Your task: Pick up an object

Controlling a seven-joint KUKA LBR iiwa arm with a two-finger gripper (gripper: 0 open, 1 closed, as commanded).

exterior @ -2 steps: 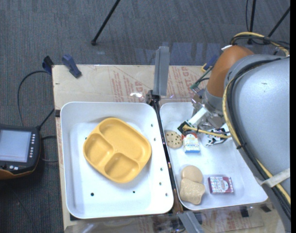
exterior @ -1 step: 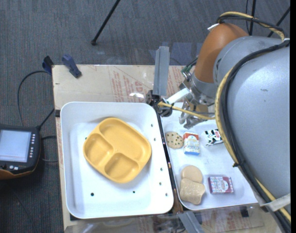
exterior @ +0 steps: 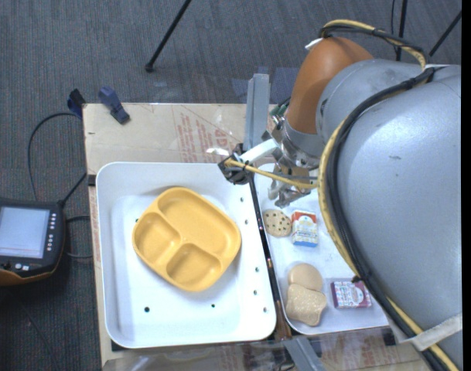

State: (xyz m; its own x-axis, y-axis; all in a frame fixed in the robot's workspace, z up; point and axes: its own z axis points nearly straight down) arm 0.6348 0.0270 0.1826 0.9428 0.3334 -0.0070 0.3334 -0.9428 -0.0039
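From the overhead camera, the landmark is the yellow divided plate (exterior: 187, 238), lying alone in the left white bin (exterior: 115, 207). To the plate's right, across the divider, the right bin (exterior: 336, 323) holds the candidates for picking: a round speckled cookie (exterior: 277, 222) nearest the plate, a small white and orange carton (exterior: 305, 229) just beyond it, two tan bread-like pieces (exterior: 305, 294) touching each other lower down, and a small red packet (exterior: 350, 294) beside them. The gripper (exterior: 285, 192) hangs above and to the right of the plate, over the upper end of the right bin, close to the cookie and the carton. Cables and the bulky grey arm (exterior: 397, 207) crowd it, so I cannot tell how the fingers stand, and nothing is seen between them. My reading: this is the approach step, with no grasp made. Next, the gripper must descend squarely over one item, probably the cookie or carton, and close on it.
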